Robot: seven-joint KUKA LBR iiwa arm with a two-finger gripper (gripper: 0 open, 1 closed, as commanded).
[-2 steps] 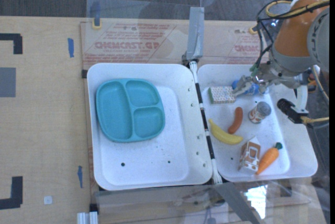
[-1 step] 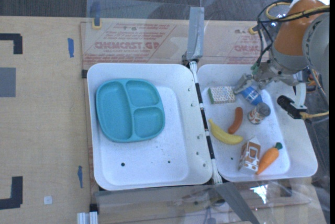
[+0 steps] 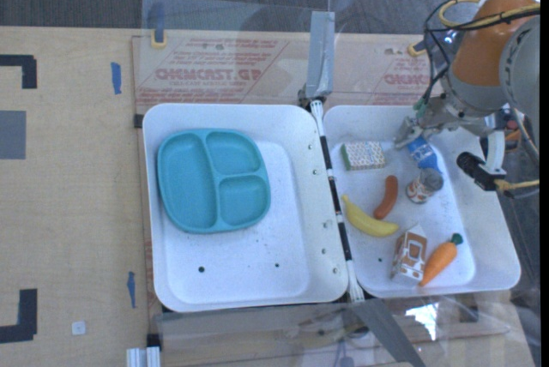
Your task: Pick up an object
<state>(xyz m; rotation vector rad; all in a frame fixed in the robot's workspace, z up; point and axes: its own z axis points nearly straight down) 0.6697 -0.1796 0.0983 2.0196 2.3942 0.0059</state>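
My gripper (image 3: 410,134) hangs low over the back of the right bin (image 3: 489,271), below the orange band on the arm. A small blue object (image 3: 424,155) lies right under and against its tip; whether it is gripped is unclear. Close by in the same bin are a speckled box (image 3: 364,154), a small round can (image 3: 422,187), a red-brown sausage (image 3: 386,196), a banana (image 3: 369,219), a brown-and-white carton (image 3: 410,254) and a carrot (image 3: 439,261).
A teal divided plate (image 3: 213,179) lies in the left bin (image 3: 240,279). A ridge (image 3: 330,194) separates the two bins. Clear panels stand behind them. The arm's black cable and bracket (image 3: 480,166) overhang the right bin's right side.
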